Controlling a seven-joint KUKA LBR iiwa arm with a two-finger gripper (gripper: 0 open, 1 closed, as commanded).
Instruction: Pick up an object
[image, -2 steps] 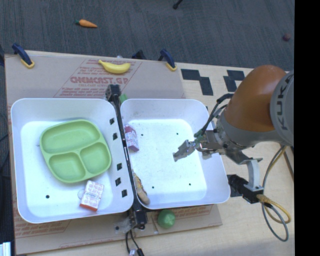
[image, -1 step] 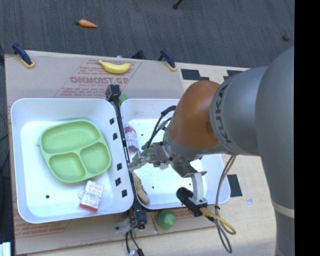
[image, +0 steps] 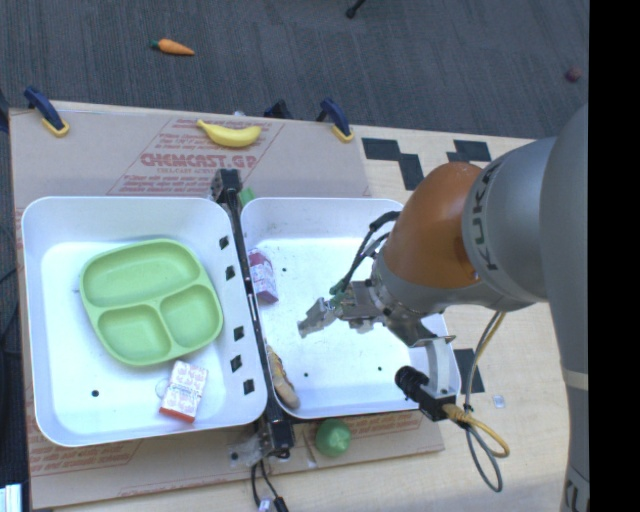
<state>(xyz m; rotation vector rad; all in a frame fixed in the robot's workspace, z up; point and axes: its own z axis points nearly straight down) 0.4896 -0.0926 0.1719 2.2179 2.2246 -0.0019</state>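
My gripper (image: 318, 318) hangs over the middle of the right bin (image: 330, 225), reaching in from the right under the grey arm and its orange band. A small dark red packet (image: 262, 275) lies at the bin's left wall, to the left of the gripper and apart from it. A tan peanut-shaped piece (image: 279, 378) rests in the bin's front left corner. I see nothing held at the fingertips.
The left bin (image: 40, 330) holds a green divided plate (image: 150, 298) and a small red and white box (image: 183, 390). A toy banana (image: 230, 131) lies on the cardboard behind the bins, a green ball (image: 333, 437) in front of them. A toy carrot (image: 176, 46) is on the floor.
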